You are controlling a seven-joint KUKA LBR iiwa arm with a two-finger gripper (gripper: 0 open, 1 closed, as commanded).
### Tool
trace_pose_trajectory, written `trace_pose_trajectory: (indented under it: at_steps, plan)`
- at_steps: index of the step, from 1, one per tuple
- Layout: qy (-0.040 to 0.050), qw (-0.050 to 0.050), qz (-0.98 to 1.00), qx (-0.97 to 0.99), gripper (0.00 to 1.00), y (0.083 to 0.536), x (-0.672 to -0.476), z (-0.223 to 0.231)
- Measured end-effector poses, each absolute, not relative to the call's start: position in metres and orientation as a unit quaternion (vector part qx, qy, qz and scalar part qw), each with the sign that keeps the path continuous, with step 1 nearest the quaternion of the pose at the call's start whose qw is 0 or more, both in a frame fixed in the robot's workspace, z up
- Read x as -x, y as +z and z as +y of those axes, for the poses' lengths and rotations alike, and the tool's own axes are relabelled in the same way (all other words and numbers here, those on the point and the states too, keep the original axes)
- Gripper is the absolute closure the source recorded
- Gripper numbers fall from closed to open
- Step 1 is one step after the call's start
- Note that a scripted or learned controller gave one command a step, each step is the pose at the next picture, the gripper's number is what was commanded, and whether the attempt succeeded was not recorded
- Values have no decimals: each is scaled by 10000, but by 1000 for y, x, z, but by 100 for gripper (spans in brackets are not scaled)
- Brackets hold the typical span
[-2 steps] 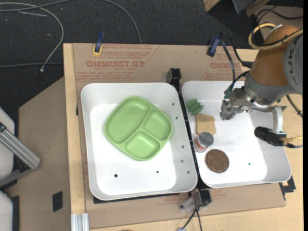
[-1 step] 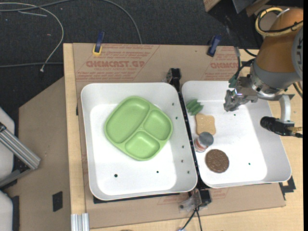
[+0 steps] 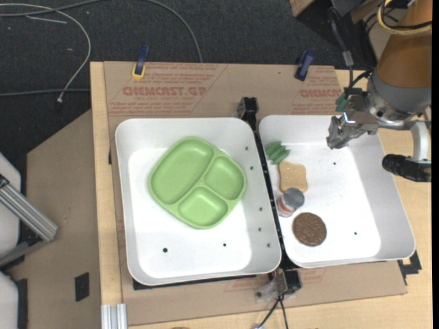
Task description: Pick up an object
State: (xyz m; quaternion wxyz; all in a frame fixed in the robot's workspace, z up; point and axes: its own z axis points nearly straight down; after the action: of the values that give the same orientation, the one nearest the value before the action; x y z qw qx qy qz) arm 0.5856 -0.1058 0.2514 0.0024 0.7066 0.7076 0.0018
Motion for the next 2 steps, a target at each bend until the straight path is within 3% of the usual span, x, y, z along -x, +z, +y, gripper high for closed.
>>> trace_pose_trajectory:
  at_steps: [2]
  plan:
    - [-4, -31, 7092, -7050, 100, 238, -544, -2]
